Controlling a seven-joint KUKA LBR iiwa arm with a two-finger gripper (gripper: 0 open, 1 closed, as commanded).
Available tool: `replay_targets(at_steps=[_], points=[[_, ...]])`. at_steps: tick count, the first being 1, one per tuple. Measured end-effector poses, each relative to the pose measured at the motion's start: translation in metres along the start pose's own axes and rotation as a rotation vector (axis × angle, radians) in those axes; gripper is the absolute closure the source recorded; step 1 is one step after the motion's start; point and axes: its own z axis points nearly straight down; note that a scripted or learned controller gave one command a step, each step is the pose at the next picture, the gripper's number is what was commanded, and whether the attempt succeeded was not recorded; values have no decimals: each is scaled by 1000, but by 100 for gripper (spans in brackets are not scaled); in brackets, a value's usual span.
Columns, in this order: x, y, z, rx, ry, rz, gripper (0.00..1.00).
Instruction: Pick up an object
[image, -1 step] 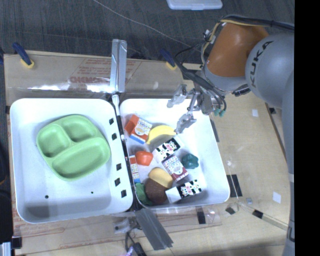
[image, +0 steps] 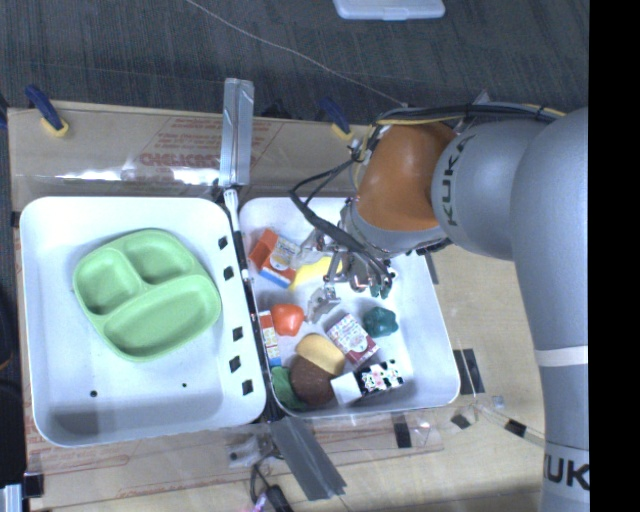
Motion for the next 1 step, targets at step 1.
replay_targets(at_steps=[1], points=[[-21,10,3,8,-12,-6,0]])
